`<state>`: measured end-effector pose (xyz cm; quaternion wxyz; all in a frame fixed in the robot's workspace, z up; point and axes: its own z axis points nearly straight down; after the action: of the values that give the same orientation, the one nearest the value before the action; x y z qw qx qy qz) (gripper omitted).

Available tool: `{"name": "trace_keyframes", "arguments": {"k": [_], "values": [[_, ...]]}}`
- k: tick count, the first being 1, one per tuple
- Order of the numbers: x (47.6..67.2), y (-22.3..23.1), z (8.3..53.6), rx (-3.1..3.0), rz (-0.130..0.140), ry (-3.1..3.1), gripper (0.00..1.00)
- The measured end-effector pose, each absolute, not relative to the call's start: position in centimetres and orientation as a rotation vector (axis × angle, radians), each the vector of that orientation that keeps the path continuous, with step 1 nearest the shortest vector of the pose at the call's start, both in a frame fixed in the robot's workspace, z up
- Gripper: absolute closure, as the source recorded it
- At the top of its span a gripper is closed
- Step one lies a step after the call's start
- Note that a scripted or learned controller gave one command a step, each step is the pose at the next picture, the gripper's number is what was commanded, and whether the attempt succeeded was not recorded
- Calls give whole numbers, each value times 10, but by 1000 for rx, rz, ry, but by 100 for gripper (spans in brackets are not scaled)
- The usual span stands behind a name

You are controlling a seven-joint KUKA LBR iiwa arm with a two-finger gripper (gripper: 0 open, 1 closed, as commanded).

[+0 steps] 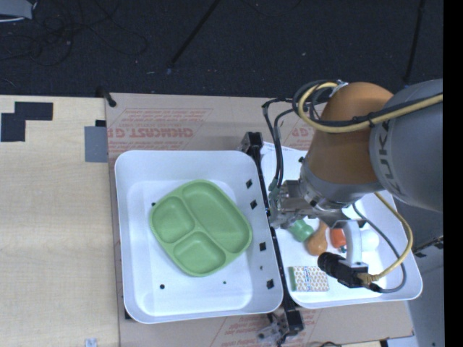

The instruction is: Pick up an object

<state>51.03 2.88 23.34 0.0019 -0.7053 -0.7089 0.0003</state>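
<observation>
Several small objects lie in the right bin (405, 284): nearest, a patterned packet (309, 278); farther, an orange piece (317, 242) and green piece (300, 230), directly beneath the gripper (289, 207), whose opening cannot be told.

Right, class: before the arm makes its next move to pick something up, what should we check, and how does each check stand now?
1. Arm over the right bin holding the objects: ok.
2. Small objects within reach, green piece, orange piece, patterned packet: ok.
3. Pincer opening visible: cannot tell, the wrist hides it.
4. Object already gripped: cannot tell.
5. Green divided plate lies flat in the left bin, away from the arm: ok.
</observation>
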Motion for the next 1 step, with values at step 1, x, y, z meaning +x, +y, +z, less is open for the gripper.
{"name": "trace_keyframes", "arguments": {"k": [1], "values": [[495, 90, 228, -2212, 4, -2224, 100]]}}
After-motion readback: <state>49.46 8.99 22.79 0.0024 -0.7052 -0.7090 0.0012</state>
